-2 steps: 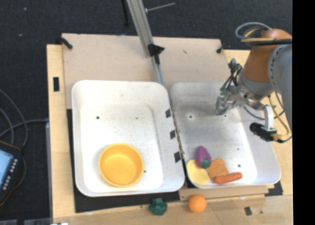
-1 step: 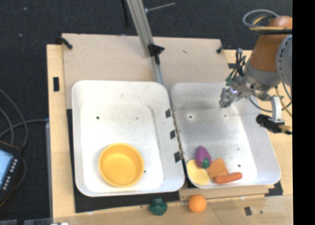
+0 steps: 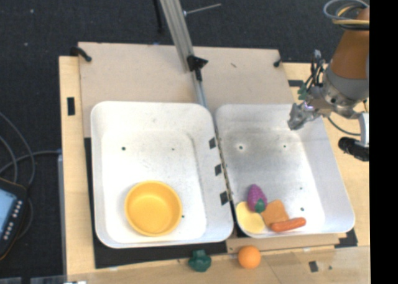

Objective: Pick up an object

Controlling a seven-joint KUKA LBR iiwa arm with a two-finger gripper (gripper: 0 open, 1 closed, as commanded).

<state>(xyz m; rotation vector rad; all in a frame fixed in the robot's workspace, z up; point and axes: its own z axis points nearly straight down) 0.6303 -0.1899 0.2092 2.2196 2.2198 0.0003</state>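
One gripper [image 3: 300, 117] hangs over the far right corner of the right bin [image 3: 323, 171], with nothing visible between its fingers; whether they are spread or closed cannot be told at this size. Candidate objects lie well apart from it, clustered in the near left corner of the same bin: a purple piece [image 3: 255, 196], an orange-brown piece [image 3: 274, 211] just beside it, a pale yellow piece [image 3: 249, 220] against the near wall, and a red-orange carrot-like piece [image 3: 288, 225] lying along the near edge. Between gripper and cluster the bin floor is bare. Left bin [image 3: 118, 133] touches the right bin along a central seam and holds a yellow bowl [image 3: 153, 207] near its near edge. On the bench [image 3: 143, 71] in front of the bins sit an orange ball [image 3: 249, 256] and a dark green item [image 3: 199, 261]. Arm [image 3: 350, 65]: enters from the right, orange band above the wrist, wrist angled down and leftward
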